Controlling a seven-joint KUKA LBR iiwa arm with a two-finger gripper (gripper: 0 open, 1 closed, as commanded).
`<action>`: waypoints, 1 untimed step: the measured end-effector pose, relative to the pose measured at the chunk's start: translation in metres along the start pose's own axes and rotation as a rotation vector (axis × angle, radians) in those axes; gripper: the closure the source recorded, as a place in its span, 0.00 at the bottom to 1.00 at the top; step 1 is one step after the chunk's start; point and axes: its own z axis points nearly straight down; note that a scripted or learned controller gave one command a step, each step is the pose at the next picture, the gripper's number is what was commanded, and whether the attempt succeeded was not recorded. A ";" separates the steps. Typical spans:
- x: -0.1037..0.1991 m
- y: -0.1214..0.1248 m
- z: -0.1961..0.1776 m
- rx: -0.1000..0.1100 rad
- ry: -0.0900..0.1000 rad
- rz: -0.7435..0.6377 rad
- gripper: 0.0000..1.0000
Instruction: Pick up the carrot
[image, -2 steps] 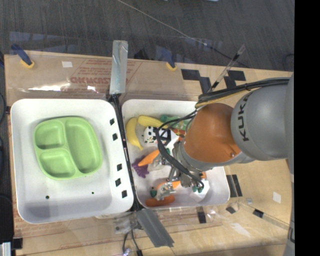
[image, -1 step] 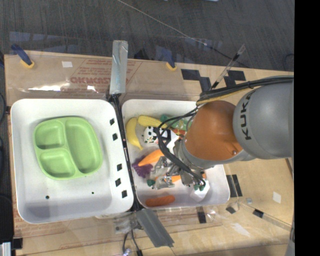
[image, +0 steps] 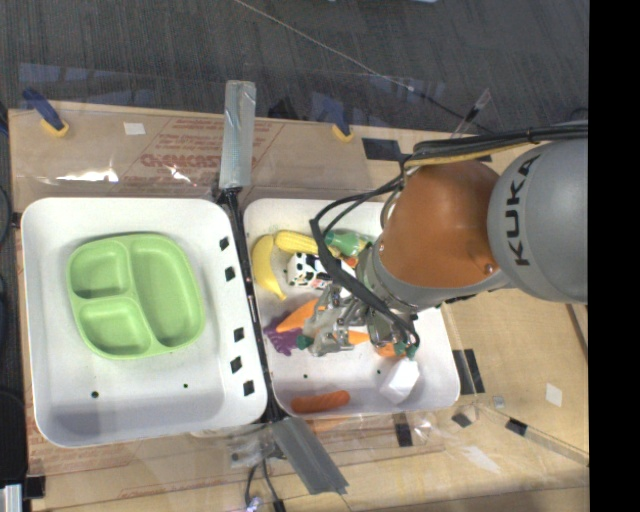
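The orange-banded wrist (image: 440, 230) loomed nearest us, its jaws (image: 330, 330) low in the right bin (image: 430, 395), directly over the carrot (image: 296, 319) beside the banana (image: 265, 265). We could not tell their opening. We judged the grasp underway; next, close and lift

Grey arm (image: 540, 225) reaching from right, orange wrist bent down, claw (image: 335, 325) lowered

You are looking at a bench (image: 520, 400) that is carrying two shallow white bins side by side: the right bin (image: 435, 385) is lying under the gripper (image: 335, 325), the left bin (image: 40, 330) well apart from it.
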 end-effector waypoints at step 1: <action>0.000 0.001 -0.008 0.000 0.003 -0.007 1.00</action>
